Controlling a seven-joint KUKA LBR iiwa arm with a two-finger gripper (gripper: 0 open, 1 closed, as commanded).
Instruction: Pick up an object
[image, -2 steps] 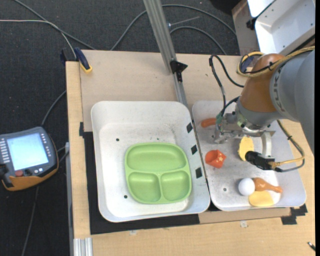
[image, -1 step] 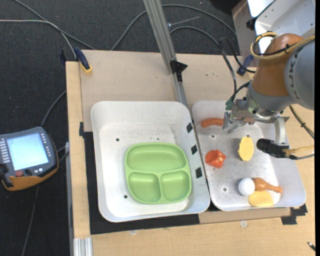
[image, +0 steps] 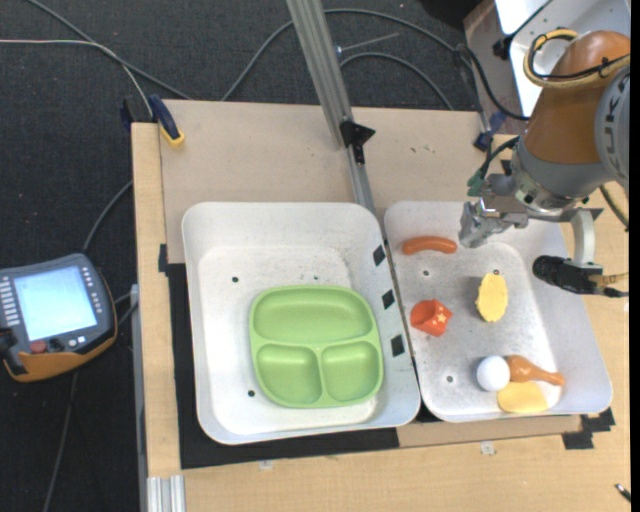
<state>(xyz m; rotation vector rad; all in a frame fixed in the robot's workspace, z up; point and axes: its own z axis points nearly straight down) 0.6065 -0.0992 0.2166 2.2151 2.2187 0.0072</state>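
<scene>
The metal two-finger gripper (image: 478, 226) hovers over the far end of the right white bin (image: 590, 375), and whether it is released or clenched cannot be told. Just to its left lies the orange sausage-shaped toy (image: 429, 245), long axis running left-right across the bin; nothing sits between the fingers.

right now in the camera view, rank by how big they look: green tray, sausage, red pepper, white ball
1. green tray, by far the largest
2. sausage, longer than the rest but thin
3. red pepper and white ball look alike, too close to rank
</scene>
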